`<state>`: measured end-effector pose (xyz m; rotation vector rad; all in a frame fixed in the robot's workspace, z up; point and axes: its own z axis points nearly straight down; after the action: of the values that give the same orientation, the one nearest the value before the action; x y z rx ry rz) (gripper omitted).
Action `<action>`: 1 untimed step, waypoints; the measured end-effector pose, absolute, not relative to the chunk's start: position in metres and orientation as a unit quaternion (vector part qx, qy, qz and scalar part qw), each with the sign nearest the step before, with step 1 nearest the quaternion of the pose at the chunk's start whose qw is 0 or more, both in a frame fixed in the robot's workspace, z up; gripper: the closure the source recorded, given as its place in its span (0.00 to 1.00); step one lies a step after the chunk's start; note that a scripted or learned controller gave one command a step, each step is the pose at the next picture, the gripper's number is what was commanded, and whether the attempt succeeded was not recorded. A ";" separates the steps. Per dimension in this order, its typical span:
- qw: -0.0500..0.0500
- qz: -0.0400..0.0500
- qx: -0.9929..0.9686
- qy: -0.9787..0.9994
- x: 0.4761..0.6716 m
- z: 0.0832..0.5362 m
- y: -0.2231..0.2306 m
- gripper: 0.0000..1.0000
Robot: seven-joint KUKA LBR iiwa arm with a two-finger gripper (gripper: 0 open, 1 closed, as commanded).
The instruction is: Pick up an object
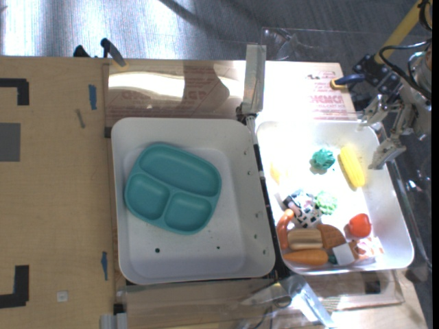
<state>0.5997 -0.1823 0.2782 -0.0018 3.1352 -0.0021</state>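
Gripper (385,137) hangs over right white bin's (401,218) far right rim, fingers apart, holding nothing. Yellow plastic corn cob (352,166) lies just left of it.

Left white bin (130,252) holds a teal tray (173,188). In the right white bin (401,232), measured from the yellow corn (352,166): a green-teal lump (322,160) just left, a red tomato (359,225) below, a black-and-white checked piece (304,208) lower left, an orange carrot (306,257) lowest.

overhead, fixed | slanted down | both bins (243,156) framed
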 end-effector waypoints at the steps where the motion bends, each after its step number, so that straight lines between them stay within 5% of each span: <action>1: 0.002 0.000 -0.037 0.999 0.565 0.094 -0.196 0.00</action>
<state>0.5646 -0.1963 0.0943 -0.1172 3.1349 -0.0010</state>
